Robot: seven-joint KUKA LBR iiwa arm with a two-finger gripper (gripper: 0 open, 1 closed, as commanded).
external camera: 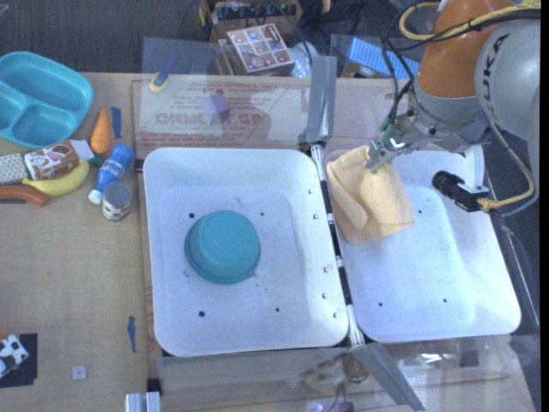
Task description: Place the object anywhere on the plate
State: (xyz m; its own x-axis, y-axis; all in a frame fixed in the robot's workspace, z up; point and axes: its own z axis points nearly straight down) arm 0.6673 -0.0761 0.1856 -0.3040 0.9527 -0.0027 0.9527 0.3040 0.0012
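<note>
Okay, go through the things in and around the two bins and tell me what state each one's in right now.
Yellow cloth: crumpled, hanging from the gripper, over the right bin.
Teal plate: upside down in the left bin, bare.
Blue bottle: lying on its side.
Small can: upright.

A round teal plastic plate (223, 246) lies upside down in the left shallow white bin (171, 187). A crumpled yellow cloth (371, 197) lies at the far left of the right shallow white bin (463, 303), against the divider. The gripper (378, 155) is at the cloth's far edge. On the bench (69, 290), left of the bins, stands a small metal can (116, 201).
</note>
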